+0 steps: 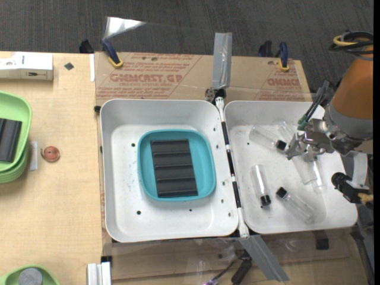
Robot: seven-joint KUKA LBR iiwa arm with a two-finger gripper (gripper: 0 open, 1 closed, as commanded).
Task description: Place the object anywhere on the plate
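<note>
A teal plate (pixel 205 159) with a dark ridged insert lies in the left bin (pixel 119 177). Several clear vials with black caps lie in the right bin (pixel 243 159): one near the back (pixel 266 138), one at the middle front (pixel 259 183), one at the front right (pixel 298 205). My gripper (pixel 306 150) hangs low over the right bin's right half, directly above another clear vial (pixel 310 173). Whether that vial is held is hidden by the gripper body.
The bins meet at a raised divider (pixel 225 153). Brown cardboard (pixel 154 73) with clamps lies behind them. On the wooden bench at left sit a green tray (pixel 15 138), a white box (pixel 27 66) and a small round copper piece (pixel 51 154).
</note>
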